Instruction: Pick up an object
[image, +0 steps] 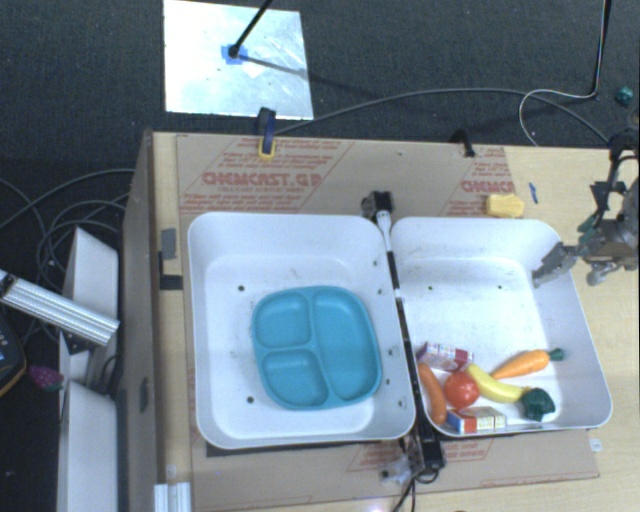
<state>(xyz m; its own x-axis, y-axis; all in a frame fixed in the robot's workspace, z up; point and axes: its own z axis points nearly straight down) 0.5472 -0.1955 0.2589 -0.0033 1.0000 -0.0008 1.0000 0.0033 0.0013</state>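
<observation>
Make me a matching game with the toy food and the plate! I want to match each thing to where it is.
Things:
1. blue plate
2. tomato
3. yellow block
4. broccoli

Places:
A. on the cardboard behind the right bin
B. in the left bin
C. near the front right corner of the right bin
D. in the right bin, between a carrot and the banana

Pairs: 1-B, 2-D, 3-A, 4-C
</observation>
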